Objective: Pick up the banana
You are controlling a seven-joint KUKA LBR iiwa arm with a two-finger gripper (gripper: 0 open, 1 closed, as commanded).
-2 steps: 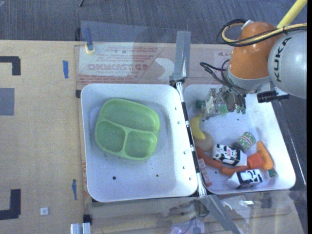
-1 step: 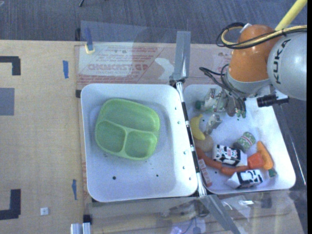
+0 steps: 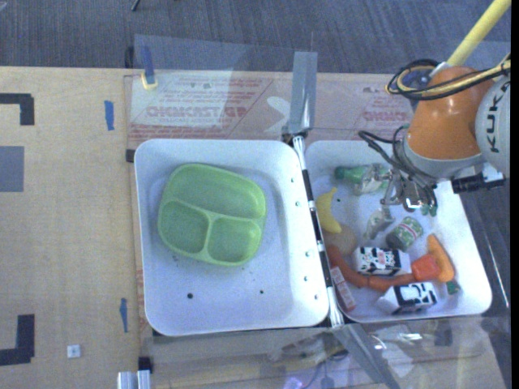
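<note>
Reading the bench from its left edge, I see the left bin (image 3: 154, 298) carrying a green divided plate (image 3: 212, 214), which lies toward that bin's far left corner and has no part in my job. Past the shared wall between the bins, the banana (image 3: 328, 211) lies in the right bin (image 3: 474, 254), close against that bin's left wall and about midway along it. Its long axis runs roughly parallel to that wall, from the far edge toward the near edge, curving slightly.

Further right, toward the middle and near edge of the same bin, sit a carrot (image 3: 369, 279), two small black-and-white cartons (image 3: 379, 259) and a green can (image 3: 405, 233). My gripper (image 3: 405, 191) hangs over the far right part of this bin, above that clutter. Whether it is released or clenched I cannot tell, since the wrist and cables hide the tips; nothing shows as grasped.

So the banana lies to my left, near but apart, with clear bin floor around most of it. I judge the coming move calls for travel toward the left wall, and a grasp set across the banana's width.
</note>
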